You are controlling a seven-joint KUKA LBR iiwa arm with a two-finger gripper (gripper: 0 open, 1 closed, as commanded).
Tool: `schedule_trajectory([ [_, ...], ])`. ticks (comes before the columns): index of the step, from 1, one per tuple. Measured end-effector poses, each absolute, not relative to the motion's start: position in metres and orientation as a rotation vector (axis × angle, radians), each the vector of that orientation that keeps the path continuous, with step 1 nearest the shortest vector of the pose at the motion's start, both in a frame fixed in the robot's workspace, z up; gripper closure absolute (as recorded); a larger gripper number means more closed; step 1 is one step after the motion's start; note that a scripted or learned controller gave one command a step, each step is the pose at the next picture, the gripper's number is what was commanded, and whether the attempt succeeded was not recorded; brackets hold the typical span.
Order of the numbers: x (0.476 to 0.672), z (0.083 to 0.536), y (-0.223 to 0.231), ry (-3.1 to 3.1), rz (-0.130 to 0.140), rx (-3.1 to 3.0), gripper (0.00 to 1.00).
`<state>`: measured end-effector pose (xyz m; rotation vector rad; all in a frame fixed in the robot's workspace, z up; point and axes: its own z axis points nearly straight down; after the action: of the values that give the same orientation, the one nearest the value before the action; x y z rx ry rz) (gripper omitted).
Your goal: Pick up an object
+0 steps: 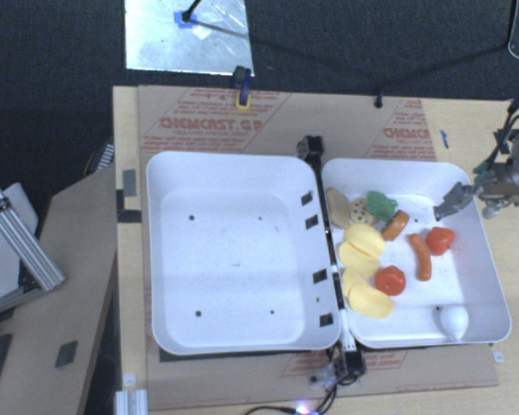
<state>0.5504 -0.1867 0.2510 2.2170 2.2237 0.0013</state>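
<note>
red tomato (440, 239) sits in the right bin (493, 296), just below the gripper (454, 199), jaws hard to read, can't tell their gap; orange sausage (422, 257) touching it may get nudged or grabbed instead

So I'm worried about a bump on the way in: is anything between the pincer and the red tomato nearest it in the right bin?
Nothing visible stands between them. The pincer is at the right bin's far right edge, and the red tomato lies just below it on bare bin floor. The orange sausage sits beside the tomato, on its far side from the pincer.
</note>
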Motion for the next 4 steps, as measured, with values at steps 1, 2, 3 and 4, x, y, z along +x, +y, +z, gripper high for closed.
schedule_trajectory([
  [1,0.556,0.094,-0.153,2.234,-0.004,2.219,0.00],
  [2,0.509,0.084,-0.118,2.225,0.000,2.223,0.00],
  [3,0.512,0.095,-0.120,2.222,0.004,2.217,1.00],
  [4,0.537,0.149,-0.091,2.226,0.007,2.210,1.00],
])
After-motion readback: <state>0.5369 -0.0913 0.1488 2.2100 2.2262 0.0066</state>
